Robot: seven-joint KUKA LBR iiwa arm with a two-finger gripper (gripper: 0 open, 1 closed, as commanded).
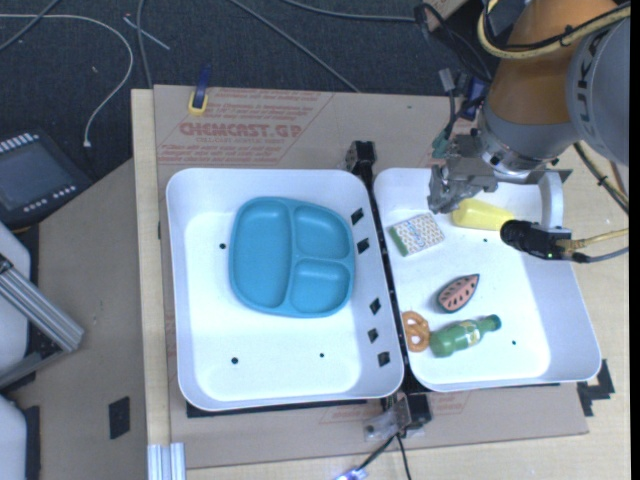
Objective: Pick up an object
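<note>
Layout of the bench, referred to the right-hand shallow white plastic bin (560, 353). To its left, touching along a shared edge, stands the left-hand shallow white plastic bin (200, 268), which contains a sectioned blue plastic plate (292, 256). Within the right-hand bin: a yellow oblong block (482, 215) at the rear; a dotted flat square card (416, 234) left of it; a brown watermelon-slice toy (458, 292) at centre; a green toy bottle (464, 335) in front; a small brown pretzel (414, 330) at front left. The two-finger gripper (450, 190) hangs over the rear.

Colours, bins and contents

Two white bins (200, 268); blue divided plate (292, 256). By the grey tool (447, 196): yellow block (482, 215) beside it, green-checked white packet (416, 234) below; farther down, red-brown seeded slice (458, 292), orange-brown pretzel (414, 330), green bottle (463, 335).
</note>
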